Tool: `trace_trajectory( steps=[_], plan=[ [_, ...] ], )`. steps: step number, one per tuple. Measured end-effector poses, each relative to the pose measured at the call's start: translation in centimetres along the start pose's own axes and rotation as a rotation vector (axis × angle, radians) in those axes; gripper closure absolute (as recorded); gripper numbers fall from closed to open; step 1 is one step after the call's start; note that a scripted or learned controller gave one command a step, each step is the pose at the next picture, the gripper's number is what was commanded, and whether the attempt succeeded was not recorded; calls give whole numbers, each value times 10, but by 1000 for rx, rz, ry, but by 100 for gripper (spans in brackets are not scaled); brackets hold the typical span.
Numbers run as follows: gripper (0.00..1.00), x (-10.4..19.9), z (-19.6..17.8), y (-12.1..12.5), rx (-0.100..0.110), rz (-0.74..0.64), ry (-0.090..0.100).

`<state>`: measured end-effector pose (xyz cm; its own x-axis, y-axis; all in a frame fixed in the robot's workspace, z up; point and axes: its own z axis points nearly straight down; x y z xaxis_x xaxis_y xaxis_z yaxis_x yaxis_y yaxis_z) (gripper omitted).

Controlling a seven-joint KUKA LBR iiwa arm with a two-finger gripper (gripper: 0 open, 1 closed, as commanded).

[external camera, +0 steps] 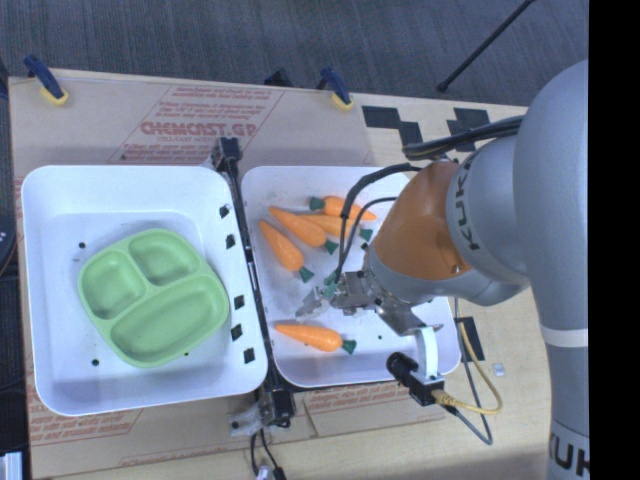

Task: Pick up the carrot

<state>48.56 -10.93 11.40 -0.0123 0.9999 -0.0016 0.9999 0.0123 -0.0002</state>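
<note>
One grey robot arm (530, 218) with an orange band reaches in from the right over two shallow white bins set side by side on a bench. The left bin (50, 268) holds one green divided plate (152, 296) with three compartments. The right bin (290, 368) holds what look like four carrots: one lone carrot (312, 338) lies near the front edge, and three carrots (305, 230) cluster toward the back, partly hidden by the arm. The gripper (325, 303) hangs low in the right bin, between the cluster and the lone carrot; whether it is clenched or released cannot be told, and no carrot is visibly grasped
</note>
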Motion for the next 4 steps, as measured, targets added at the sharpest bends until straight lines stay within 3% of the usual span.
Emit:
trace_trajectory(
  steps=[1, 2, 3, 4],
  plan=[
    [0, 8, 23, -10, 4, 5, 3],
    [0, 6, 22, 75, 2, 6, 3],
    [100, 6, 12, 75, 5, 3, 5],
    [100, 0, -80, 111, -1, 6, 2]
  ],
)
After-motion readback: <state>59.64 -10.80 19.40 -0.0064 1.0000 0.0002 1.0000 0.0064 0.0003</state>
